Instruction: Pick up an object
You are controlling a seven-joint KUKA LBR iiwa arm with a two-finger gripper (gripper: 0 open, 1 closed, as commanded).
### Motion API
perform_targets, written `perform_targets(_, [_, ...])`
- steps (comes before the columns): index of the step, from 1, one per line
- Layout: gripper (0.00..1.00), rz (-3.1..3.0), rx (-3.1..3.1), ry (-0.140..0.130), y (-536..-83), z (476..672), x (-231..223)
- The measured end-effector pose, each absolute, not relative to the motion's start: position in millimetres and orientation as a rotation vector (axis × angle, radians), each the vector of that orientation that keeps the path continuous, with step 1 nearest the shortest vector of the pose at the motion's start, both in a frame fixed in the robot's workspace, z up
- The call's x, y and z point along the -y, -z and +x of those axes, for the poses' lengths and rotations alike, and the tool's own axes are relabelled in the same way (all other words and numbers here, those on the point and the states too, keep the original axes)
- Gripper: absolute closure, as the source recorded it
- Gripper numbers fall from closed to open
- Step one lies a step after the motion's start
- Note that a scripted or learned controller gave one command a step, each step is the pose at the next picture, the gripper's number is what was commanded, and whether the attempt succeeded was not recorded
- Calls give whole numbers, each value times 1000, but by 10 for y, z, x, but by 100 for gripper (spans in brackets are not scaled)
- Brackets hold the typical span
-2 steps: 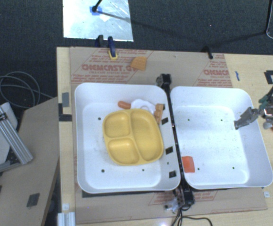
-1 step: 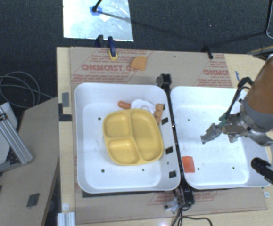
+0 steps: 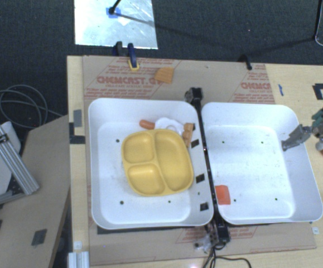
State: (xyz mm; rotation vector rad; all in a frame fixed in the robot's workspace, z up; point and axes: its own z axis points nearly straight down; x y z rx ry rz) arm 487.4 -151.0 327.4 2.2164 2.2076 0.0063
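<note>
A yellow divided plate (image 3: 156,162) lies in the left bin (image 3: 106,205). Behind the plate sit a small orange sausage-shaped piece (image 3: 146,124), a white piece (image 3: 168,124) and a brown block (image 3: 188,132). A red-orange block (image 3: 222,194) rests in the near left corner of the right bin (image 3: 300,205). My gripper (image 3: 291,140) reaches in over the right rim of the right bin, far from the red-orange block, and nothing is visibly in its hold.
A tan block (image 3: 164,74) lies on the bench behind the left bin, near a blue and yellow clamp (image 3: 132,54). A shiny sheet (image 3: 115,15) lies on the floor beyond. Cables (image 3: 16,108) and a metal frame (image 3: 8,158) stand at the left.
</note>
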Motion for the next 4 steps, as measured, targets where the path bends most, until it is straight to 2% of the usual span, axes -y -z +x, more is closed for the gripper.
perform_targets(1, [0, 2217, -2235, 2, -2409, 4862, 922])
perform_targets(2, [0, 2220, -2203, -2, -3208, 4865, 1973])
perform_targets(3, [0, 2206, -2231, -9, -3458, 4884, 1163])
perform_targets(4, [0, 2208, -2238, -4, -3079, 4885, 223])
